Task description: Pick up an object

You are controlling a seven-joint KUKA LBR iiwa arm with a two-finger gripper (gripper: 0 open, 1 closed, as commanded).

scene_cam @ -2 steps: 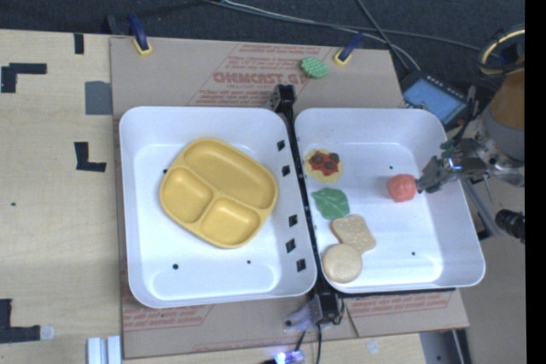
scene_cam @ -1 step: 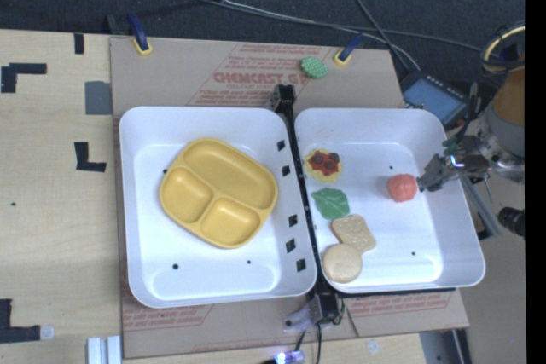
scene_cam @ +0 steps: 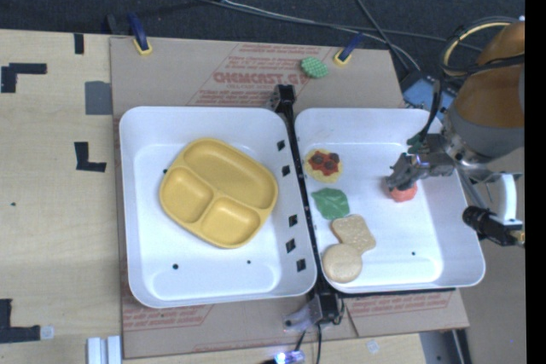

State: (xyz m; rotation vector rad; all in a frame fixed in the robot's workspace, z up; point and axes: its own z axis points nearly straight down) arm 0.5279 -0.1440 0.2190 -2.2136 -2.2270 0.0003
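One gripper (scene_cam: 403,181) is hanging just over a small red object (scene_cam: 403,193), finger state unclear, so closing and lifting are probably coming next.

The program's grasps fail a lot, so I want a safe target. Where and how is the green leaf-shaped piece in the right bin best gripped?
Likely from straight above, closing across the narrow width of the green leaf piece. It lies flat on the right bin floor, and the tan cookie-like piece sits close at its lower right, so the sides towards the divider and the bin's middle look freer.
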